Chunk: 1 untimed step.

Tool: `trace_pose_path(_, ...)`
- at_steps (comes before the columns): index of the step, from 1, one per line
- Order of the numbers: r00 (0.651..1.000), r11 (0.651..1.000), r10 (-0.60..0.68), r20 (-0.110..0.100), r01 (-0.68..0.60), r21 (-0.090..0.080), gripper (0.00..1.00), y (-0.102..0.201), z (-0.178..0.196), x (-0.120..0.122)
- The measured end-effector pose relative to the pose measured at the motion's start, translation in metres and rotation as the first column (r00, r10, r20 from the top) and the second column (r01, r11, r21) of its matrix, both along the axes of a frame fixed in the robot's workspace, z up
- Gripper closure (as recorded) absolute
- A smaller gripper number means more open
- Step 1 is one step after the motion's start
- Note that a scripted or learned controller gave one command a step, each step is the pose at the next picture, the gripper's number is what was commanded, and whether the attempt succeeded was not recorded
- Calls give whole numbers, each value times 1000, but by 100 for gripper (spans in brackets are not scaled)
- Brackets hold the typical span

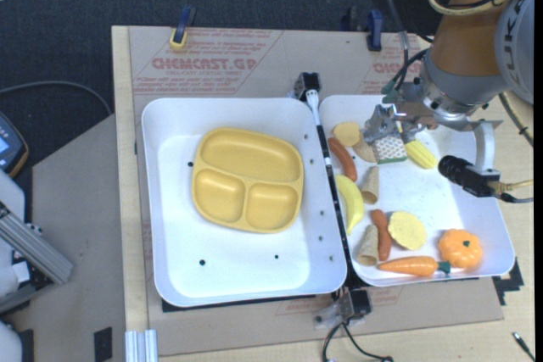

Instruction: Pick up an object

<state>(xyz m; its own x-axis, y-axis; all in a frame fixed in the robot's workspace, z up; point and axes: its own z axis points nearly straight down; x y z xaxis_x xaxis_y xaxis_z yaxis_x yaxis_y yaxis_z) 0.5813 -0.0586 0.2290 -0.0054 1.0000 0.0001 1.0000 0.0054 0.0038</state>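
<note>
Several candidates: toy foods crowd the right bin (501, 243); none is lifted yet.
Nearest object: a corn cob (421, 154), yellow and ribbed, lies just beside the gripper (389, 131), at the bin's far end.
Under the tool: a small green-and-white checked piece (390, 149) sits directly below the gripper.
Gripper state: it hangs low over the far end of the bin; how far it is open I cannot tell, and nothing is visibly between its parts.
Doing it well: my judgement is to centre on one item and descend straight, avoiding neighbours.
Shapes: tapered carrot (411, 266), lobed pumpkin (461, 248), curved banana (348, 199), all smooth plastic.
Left bin: a glossy yellow divided plate (247, 179).
</note>
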Motion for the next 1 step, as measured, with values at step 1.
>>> trace_pose_path(1,1000,1000,-2,-1,2,0,100,48,3,3)
